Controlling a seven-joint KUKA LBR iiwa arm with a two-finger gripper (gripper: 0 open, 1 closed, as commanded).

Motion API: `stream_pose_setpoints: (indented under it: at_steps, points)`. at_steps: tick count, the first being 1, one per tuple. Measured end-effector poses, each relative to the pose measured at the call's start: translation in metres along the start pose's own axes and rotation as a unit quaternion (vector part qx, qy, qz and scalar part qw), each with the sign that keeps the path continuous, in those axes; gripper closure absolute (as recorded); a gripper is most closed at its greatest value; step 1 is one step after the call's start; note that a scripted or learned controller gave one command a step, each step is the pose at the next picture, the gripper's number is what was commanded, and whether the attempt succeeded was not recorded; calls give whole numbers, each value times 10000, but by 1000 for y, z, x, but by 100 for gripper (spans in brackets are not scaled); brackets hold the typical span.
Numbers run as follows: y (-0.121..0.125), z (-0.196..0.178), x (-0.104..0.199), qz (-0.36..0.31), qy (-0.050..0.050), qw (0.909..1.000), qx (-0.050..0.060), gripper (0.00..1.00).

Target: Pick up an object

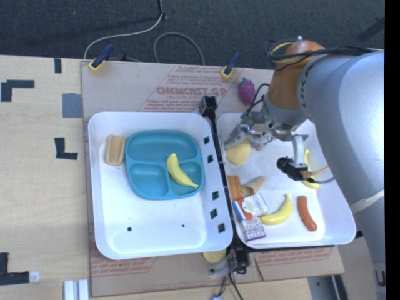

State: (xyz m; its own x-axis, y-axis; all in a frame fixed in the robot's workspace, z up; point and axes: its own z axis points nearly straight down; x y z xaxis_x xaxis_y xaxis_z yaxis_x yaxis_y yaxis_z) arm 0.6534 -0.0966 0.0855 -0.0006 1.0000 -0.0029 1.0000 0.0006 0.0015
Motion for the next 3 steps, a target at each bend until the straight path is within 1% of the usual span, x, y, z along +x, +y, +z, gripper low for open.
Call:
stream_pose_setpoints:
  at_steps: [1,2,3]
  points:
    - [15,0,-1,-12,1,10000,33,0]
    - [18,-14,0,-12,-9,10000,-49,100]
    - [-29,-24,-17,8,11,10000,13,100]
